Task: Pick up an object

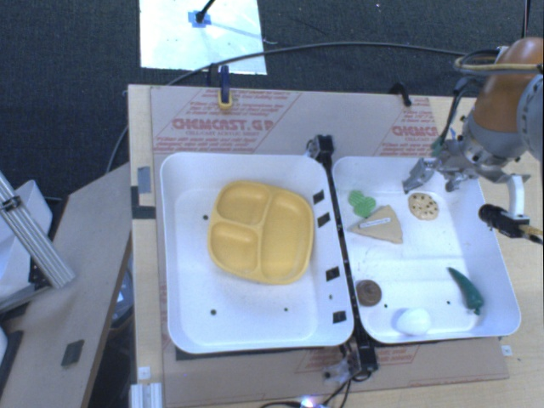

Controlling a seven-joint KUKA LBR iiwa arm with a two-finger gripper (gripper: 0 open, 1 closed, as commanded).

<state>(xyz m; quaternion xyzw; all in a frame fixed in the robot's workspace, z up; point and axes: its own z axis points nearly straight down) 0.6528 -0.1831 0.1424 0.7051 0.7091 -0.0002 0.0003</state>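
My gripper (435,179) hovers over the far side of the right bin (442,253), just above and beyond a chocolate-chip cookie (422,206). Its fingers (418,178) stand apart with nothing between them, so it is open. Left of the cookie lie a tan sandwich wedge (376,226) and a small green piece (362,202). Nearer the front are a brown disc (368,292), a white egg (414,320) and a dark green pepper (467,289).
The left bin (191,313) holds a yellow divided plate (259,230). A ridge with black clips (333,245) joins the two bins. A black part (500,218) juts over the right bin's right rim. The arm's orange band (520,62) is at the upper right.
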